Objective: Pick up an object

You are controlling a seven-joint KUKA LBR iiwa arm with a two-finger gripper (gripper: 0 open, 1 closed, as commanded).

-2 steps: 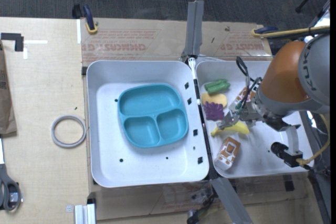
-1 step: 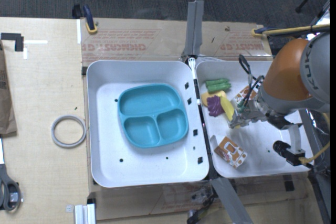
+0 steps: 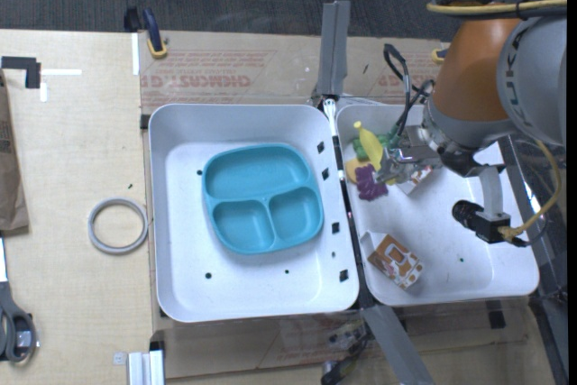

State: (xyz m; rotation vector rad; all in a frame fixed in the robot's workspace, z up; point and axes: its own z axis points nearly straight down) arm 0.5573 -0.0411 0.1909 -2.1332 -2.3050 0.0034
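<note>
1. The arm [image 3: 505, 77] reaches in from the right, its orange band above the wrist, and bends down over the right bin [image 3: 469, 275].
2. The claw [image 3: 401, 162] sits low at the upper left part of that bin, among a small heap of things. Its fingers are hard to make out against the clutter, so I cannot tell how far open they are or whether anything is between them.
3. Just left of the claw lies a purple toy [image 3: 368, 182], and above it a yellow piece [image 3: 366, 140] with something green [image 3: 371, 155] beside it. All three are close to the bin's left wall.
4. A small white and red item [image 3: 416, 177] lies right at the claw, perhaps touching it.
5. A brown patterned packet [image 3: 395, 260] lies tilted in the lower left part of the right bin, well apart from the claw.
6. The left bin [image 3: 180, 275] holds a blue tray [image 3: 262, 197] with three compartments, lying flat near its middle.
7. On the worktop [image 3: 63, 149] left of the bins lies a grey ring [image 3: 118, 224]. Scissors [image 3: 15, 329] lie at the lower left edge.
8. A black cable [image 3: 401, 72] loops above the right bin near the wrist, and a yellow hose [image 3: 491, 6] curves over the top of the arm.
</note>
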